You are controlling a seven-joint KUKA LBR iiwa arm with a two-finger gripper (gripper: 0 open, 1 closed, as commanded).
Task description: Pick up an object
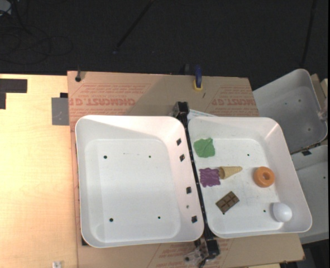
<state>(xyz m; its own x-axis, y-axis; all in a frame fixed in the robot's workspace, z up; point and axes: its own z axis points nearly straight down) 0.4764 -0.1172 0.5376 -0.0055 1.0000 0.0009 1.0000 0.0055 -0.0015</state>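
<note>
The right bin (276, 130) holds several small toy items. A green leafy piece (204, 147) lies near its left wall. Below that sits a purple lump (209, 177) touching a tan cone (230, 172). An orange donut (264, 177) rests toward the right side. A brown chocolate bar (227, 202) lies in the lower middle, and a white egg (281, 211) sits in the lower right corner.
The left bin (92, 130) sits beside the right one, joined by black clips (188, 190) along the shared wall. Both rest on brown cardboard (131, 96). A pale wooden bench top (25, 172) spreads to the left. A grey-white panel (293, 102) stands at the right.
</note>
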